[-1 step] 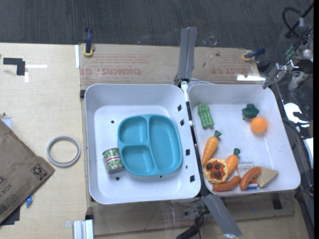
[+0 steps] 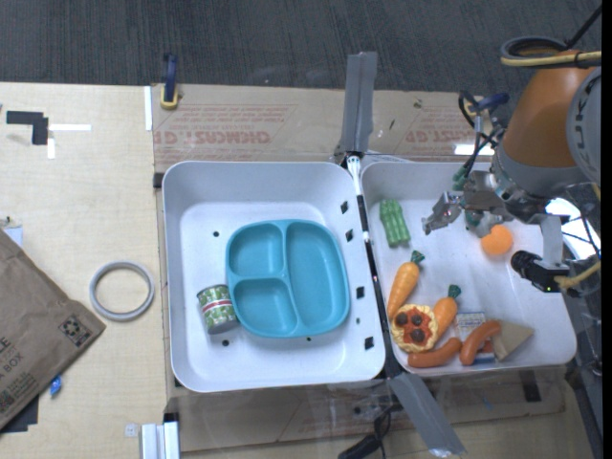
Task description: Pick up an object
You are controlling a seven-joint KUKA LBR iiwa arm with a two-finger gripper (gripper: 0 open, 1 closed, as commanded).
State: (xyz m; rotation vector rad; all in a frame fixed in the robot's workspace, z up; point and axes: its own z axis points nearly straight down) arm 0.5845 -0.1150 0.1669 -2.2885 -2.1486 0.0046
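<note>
Tape ring point(image 2: 121, 289) on bench left of the bins. Left bin point(image 2: 191, 352): small can point(image 2: 217, 308) touching the teal divided tray point(image 2: 288, 277). Right bin point(image 2: 545, 347): green pod point(image 2: 394, 222), two carrots point(image 2: 404, 288) point(image 2: 446, 313), mini pizza point(image 2: 414, 325), sausages point(image 2: 479, 339), orange ball point(image 2: 496, 242). Gripper point(image 2: 449, 210) hovering above bin's upper middle, fingers spread, nothing between them.

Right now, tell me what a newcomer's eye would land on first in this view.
First the turquoise divided plate, lying in the left bin with a small can of peas against its left edge. Then the heap of toy food along the near edge of the right bin: carrots, sausages and a small pizza. The arm's tool hangs above that bin's far half, near an orange ball.
</note>
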